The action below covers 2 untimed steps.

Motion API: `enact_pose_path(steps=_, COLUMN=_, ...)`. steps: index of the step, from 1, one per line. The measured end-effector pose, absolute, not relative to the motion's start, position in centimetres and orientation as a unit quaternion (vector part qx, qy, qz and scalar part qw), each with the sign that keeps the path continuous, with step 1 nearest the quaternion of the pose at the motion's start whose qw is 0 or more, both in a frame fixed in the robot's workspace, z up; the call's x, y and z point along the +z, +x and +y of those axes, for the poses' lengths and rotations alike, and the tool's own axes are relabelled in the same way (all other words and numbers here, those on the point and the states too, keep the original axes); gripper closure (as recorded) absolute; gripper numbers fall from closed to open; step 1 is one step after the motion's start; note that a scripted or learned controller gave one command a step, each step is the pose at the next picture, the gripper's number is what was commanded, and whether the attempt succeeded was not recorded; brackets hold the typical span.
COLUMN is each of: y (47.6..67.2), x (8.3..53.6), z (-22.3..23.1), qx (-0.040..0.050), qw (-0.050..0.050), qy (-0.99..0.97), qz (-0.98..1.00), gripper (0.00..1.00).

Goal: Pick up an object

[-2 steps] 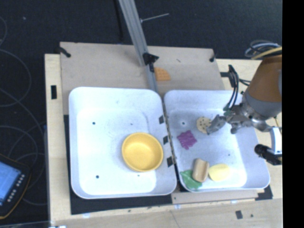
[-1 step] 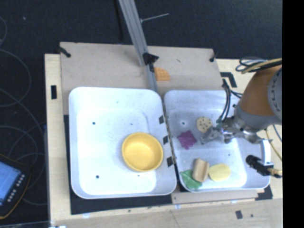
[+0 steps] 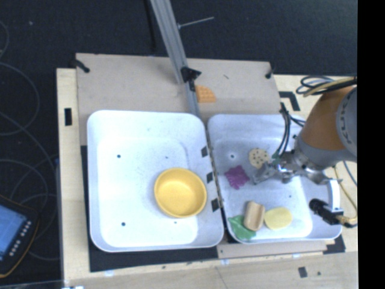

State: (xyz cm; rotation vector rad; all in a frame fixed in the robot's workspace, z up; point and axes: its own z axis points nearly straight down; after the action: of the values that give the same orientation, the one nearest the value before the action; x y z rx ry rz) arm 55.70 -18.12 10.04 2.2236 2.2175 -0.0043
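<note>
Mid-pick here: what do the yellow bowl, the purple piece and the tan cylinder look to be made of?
Yellow bowl: likely plastic, smooth, even colour with a soft sheen. Purple piece: lumpy outline, matte; possibly soft rubber or plastic, too small to settle. Tan cylinder: pale wood by its colour and dull finish, though painted plastic is possible.

Setting: robotics lab. Evidence: my plywood bench (image 3: 69,161) with two white bins (image 3: 102,161), metal camera pole (image 3: 171,35), loose cables (image 3: 18,131) on dark floor, tablet screen (image 3: 12,230).
</note>
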Motion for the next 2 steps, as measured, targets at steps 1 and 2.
enact_pose_path(steps=1, y=55.8, x=11.2, z=-18.2, qx=0.0007, qw=0.002, qy=0.71, qz=0.704, gripper=1.0)
enact_pose_path(steps=2, y=56.0, x=15.6, z=-18.3, qx=0.0017, qw=0.003, qy=0.708, qz=0.707, gripper=1.0)
